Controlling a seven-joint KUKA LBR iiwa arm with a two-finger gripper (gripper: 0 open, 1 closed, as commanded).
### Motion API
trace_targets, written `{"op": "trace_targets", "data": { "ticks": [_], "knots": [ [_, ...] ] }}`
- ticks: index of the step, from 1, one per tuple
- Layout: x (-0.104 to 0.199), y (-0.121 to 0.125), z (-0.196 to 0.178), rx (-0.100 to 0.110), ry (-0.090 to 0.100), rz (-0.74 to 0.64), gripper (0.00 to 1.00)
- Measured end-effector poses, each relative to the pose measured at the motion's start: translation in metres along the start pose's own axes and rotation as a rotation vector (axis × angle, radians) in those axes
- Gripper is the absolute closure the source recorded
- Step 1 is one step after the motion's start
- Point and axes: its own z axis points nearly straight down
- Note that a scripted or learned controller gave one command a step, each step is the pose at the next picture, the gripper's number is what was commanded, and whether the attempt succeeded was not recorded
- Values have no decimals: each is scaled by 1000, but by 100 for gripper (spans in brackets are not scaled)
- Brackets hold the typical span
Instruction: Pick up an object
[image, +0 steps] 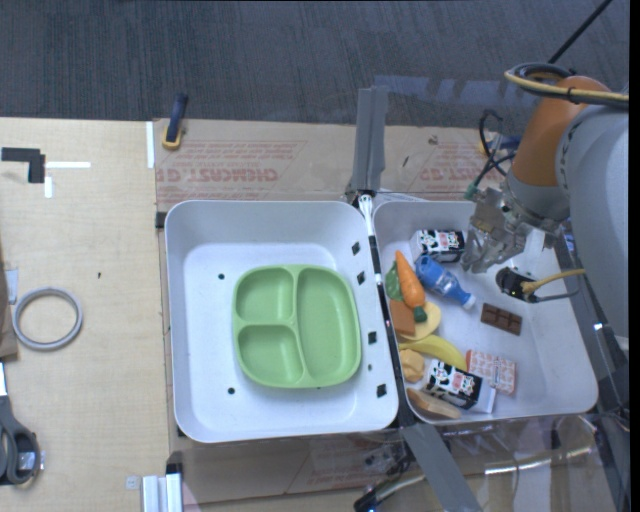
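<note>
My gripper (483, 252) hangs over the back of the right bin (560, 395), just right of a small cow-print carton (439, 242). A blue bottle (441, 282) lies slightly below and left of the gripper. An orange carrot (405, 281) rests along the bin's left wall. A brown chocolate bar (501, 319) lies on the bin floor below the gripper. Further forward are a yellow banana (437, 349), a second cow-print carton (456, 384) and a red-and-white packet (495, 371). Nothing shows held by the gripper.
The left bin (195, 330) holds a green divided plate (297, 326). A grey ring (44, 318) lies on the wooden bench at far left. The grey arm with its orange band (545, 140) comes in from the upper right over the right bin's back edge.
</note>
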Motion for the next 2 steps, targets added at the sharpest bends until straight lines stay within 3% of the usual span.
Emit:
{"op": "trace_targets", "data": {
  "ticks": [1, 2],
  "knots": [
    [-1, -1, 1, 6, -2, 1, 0],
    [5, -19, 15, -22, 14, 338, 0]
  ]
}}
